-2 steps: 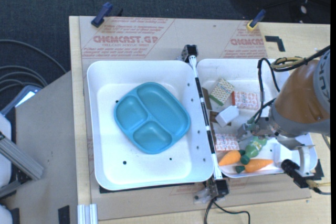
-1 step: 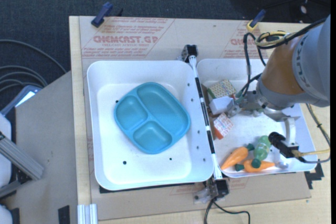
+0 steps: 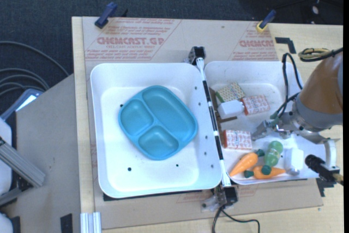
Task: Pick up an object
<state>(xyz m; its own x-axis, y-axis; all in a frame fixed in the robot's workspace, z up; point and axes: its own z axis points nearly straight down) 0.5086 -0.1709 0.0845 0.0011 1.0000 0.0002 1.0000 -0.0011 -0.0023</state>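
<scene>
Down at the near edge of the right bin [image 3: 275,69]: toy carrots [image 3: 244,163], one lying slanted, a second orange piece [image 3: 268,172] just beside it, both against the front wall. Touching those, a green bottle-like toy [image 3: 272,152], rounded and glossy, tilted with its paler end up. Behind these, a small red-and-white box [image 3: 236,139] by the divider, another patterned box [image 3: 255,104] further back, a white block [image 3: 230,108] and a checked packet [image 3: 229,91] near the far corner. Over to the left bin [image 3: 103,117], holding a blue three-compartment plate [image 3: 157,121], lying flat near the middle. Reaching in from the right, the grey arm with its orange band, gripper [image 3: 272,129] low over the right bin, just above and behind the green toy. Cannot tell how wide the pincer stands, nor whether anything sits in it; too small and too cluttered with cables and metalwork. Judging by position: the approach step, hovering over the cluster, nothing lifted yet. Likeliest target the green toy, closest beneath. Next move calls for a straight descent, centred on that rounded body, then a firm close. Tricky bit: smooth curved sides, prone to squirting out sideways, and carrots crowding one flank, leaving little room on that side.
</scene>
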